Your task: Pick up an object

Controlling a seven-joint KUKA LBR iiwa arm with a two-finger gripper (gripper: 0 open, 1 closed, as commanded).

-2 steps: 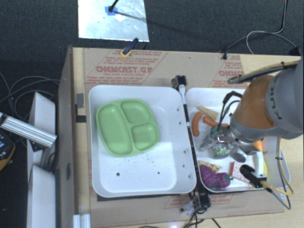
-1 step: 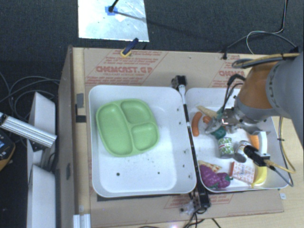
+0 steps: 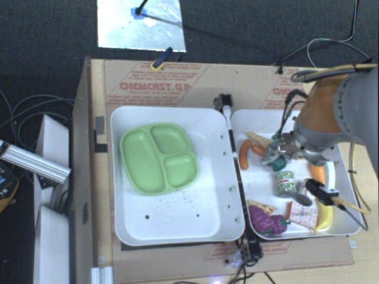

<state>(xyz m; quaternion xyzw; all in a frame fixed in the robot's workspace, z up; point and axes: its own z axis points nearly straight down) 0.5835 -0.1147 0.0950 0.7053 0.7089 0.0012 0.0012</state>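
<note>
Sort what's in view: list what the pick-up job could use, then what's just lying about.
Job:
gripper, over the right bin
hot dog
green cup
purple grapes
banana

Lying about:
green divided plate in the left bin
foil sheet on the floor
</note>
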